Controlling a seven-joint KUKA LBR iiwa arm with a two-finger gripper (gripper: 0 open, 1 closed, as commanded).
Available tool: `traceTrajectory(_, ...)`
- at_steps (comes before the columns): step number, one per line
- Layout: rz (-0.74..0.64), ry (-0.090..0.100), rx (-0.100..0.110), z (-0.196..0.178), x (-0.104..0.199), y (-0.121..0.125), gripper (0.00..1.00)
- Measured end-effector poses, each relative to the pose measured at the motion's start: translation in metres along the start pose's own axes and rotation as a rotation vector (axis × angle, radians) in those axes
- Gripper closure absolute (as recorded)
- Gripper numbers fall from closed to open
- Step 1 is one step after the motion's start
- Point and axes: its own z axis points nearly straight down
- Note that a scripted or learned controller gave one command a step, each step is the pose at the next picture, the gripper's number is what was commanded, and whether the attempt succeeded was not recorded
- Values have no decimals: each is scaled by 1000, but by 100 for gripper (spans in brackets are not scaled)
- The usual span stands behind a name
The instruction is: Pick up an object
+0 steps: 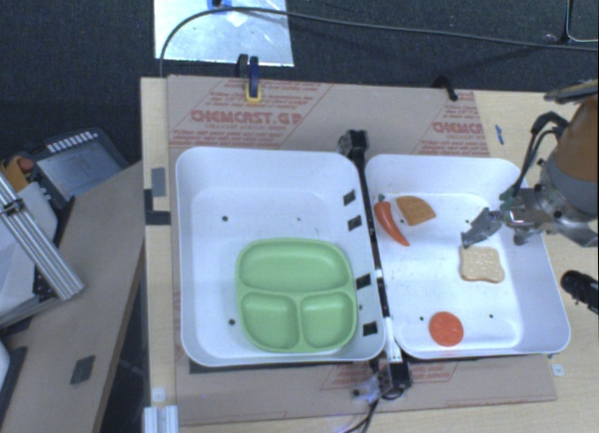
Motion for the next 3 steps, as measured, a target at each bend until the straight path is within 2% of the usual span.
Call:
traceTrajectory(1,-3,-3,-12,-6,0,3,0)
traceTrajectory(2,-1,-2,-8,50,-7,9,0)
traceTrajectory(3,-2,-1,-8,106,3,13,0)
